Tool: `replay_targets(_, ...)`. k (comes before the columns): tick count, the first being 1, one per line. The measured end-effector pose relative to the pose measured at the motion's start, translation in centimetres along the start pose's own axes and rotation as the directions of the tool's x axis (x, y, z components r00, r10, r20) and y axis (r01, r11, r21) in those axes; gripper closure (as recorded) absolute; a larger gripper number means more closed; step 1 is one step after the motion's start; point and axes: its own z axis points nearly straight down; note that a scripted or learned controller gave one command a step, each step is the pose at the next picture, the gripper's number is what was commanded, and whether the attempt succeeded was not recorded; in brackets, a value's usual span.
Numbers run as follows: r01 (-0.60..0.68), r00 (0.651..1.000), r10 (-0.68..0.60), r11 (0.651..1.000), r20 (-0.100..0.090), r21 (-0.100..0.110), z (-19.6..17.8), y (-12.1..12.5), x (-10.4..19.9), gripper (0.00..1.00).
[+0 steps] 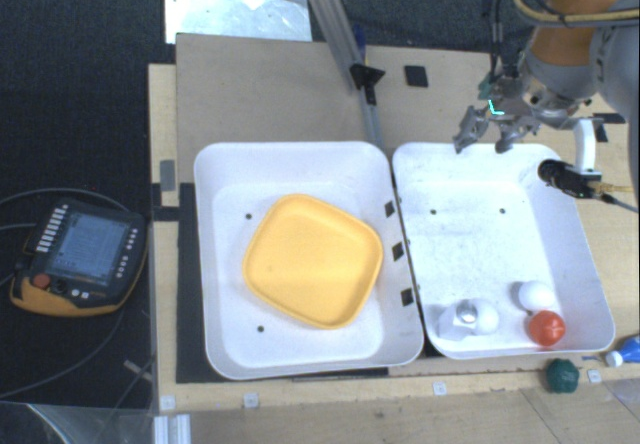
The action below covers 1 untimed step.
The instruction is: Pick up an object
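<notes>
Overhead view of the bench with two white bins side by side. The pincer hangs over the far rim of the right bin, at about 12 o'clock of that bin, its two fingers spread apart with nothing between them. The candidate objects lie well apart from it, clustered at the near end of the same bin, toward 6 o'clock from the pincer: a white ball, an orange-red ball just beside it at its 5 o'clock, and a pale rounded object at the white ball's 8 o'clock, its form too small to make out. The left bin holds a yellow square plate, lying flat near its centre, at roughly 8 o'clock from the pincer. A dark green ball rests on the bench outside the right bin, just past its near rim. A handheld control pendant lies on the dark floor at 9 o'clock of the bench.
</notes>
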Motion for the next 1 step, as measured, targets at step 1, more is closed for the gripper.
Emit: replay_targets(1, 0.0, 1.0, 0.0, 1.0, 0.0, 0.0, 0.0, 0.0, 0.0, 0.0)
